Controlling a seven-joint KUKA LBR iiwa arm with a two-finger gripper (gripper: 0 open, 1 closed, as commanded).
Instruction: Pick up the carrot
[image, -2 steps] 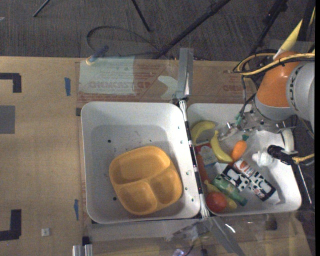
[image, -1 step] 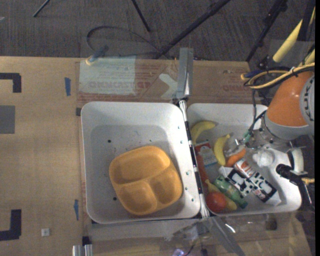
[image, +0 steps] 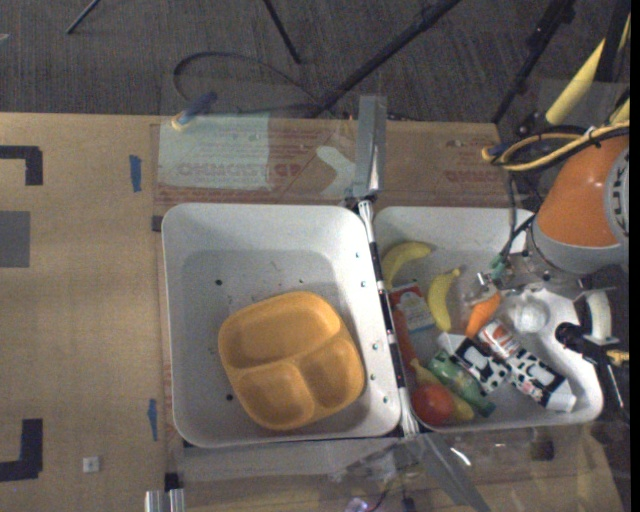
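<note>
Tool, grip state unclear, over right bin of crowded food items; yellow tray in left bin.

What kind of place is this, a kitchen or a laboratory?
Most likely a robotics laboratory: a robot arm reaches over two white bins, blue tape marks dot the bench, and tripod legs stand on carpet behind.

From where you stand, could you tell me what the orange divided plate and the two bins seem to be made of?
The divided plate looks like moulded plastic: uniform orange, matte, softly rounded compartments. The left bin and right bin appear to be white plastic or coated metal; their smooth, faintly glossy walls leave it open.
</note>
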